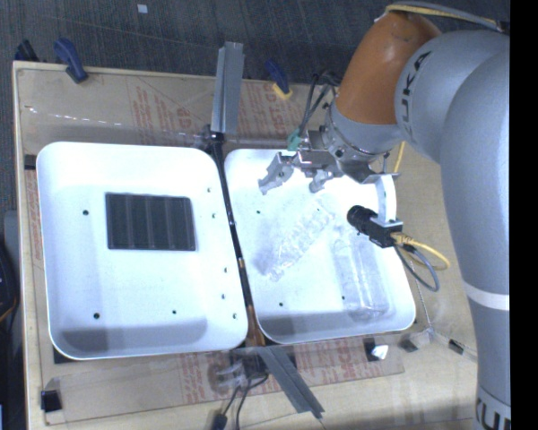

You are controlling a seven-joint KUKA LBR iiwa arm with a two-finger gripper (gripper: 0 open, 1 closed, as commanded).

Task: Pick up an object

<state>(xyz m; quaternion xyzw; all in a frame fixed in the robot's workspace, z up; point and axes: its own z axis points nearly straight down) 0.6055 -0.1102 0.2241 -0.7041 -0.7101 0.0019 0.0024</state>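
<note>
I see the arm point(448, 88) reaching over the right bin point(251, 240). The left bin point(63, 186) carries a dark grille point(151, 221). Two clear plastic bottles lie in the right bin: one point(291, 240) mid-bin, another point(359, 280) near its right wall. The gripper point(294, 179) hangs above them, fingers apart, gripping nothing.

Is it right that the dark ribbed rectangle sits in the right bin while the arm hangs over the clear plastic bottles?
Not quite. The camera view shows the dark ribbed rectangle in the left bin, not the right one. The arm does hang over the clear plastic bottles in the right bin.
</note>
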